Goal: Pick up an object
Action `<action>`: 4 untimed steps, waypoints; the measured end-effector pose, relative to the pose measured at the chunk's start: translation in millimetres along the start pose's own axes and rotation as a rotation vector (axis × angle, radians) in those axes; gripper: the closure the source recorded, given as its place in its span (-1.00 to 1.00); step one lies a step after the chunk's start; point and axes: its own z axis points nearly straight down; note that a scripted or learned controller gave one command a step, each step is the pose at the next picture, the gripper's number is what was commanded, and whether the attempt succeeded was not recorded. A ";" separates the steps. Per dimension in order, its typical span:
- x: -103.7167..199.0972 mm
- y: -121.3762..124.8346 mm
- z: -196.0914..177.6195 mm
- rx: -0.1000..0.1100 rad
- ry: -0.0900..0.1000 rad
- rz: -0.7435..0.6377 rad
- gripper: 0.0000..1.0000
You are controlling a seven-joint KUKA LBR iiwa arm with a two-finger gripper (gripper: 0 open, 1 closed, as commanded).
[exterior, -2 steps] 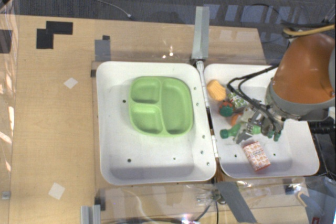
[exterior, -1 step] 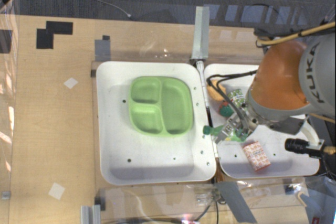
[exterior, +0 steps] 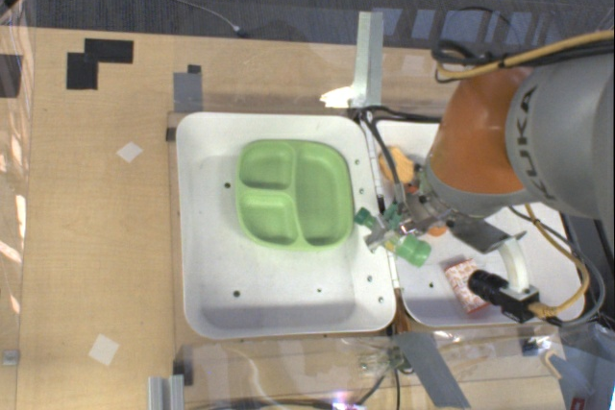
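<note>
My gripper [exterior: 392,230] hangs low over the left edge of the right bin [exterior: 548,288], just at the wall between the two bins. A green cylinder-shaped object [exterior: 414,252] lies right below and beside it, and a small dark green piece [exterior: 365,218] shows at its left side. Whether either one is held cannot be made out. A yellow-orange object [exterior: 400,168] lies further back in the right bin, partly hidden by the arm. A pink and red packet [exterior: 463,286] lies near the front of that bin.
A light green divided plate [exterior: 294,194] sits in the middle of the left bin [exterior: 211,283]. The grey arm with its orange band [exterior: 480,144] covers most of the right bin. Cables run across the right bin's back and right side.
</note>
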 end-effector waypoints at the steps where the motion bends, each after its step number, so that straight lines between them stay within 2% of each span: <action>1: 35.5 20.9 21.9 0.006 -0.001 0.708 1.00; 2: 73.4 25.8 8.9 0.005 -0.001 0.984 1.00; 3: 68.6 23.4 21.7 0.006 -0.003 1.288 1.00; 4: 70.7 24.2 25.1 0.007 -0.001 0.811 1.00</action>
